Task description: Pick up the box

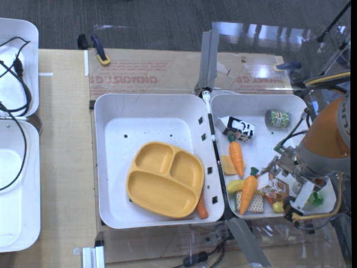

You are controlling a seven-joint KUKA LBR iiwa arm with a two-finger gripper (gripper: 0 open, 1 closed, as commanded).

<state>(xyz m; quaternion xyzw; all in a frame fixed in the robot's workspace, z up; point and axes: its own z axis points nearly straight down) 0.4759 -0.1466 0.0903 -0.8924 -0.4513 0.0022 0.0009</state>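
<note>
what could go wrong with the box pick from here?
1. The box sits in a tight cluster: a carrot and a cracker lie right beside it, so the end effector may well nudge or grab a neighbour instead.
2. It lies near the right bin's front wall, which leaves little room for approach.

Right bin crowded; carrots central.

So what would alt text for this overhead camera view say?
A grey and orange robot arm reaches low into the right bin, over toy carrots and a small box. The left bin holds a yellow divided plate.
</note>
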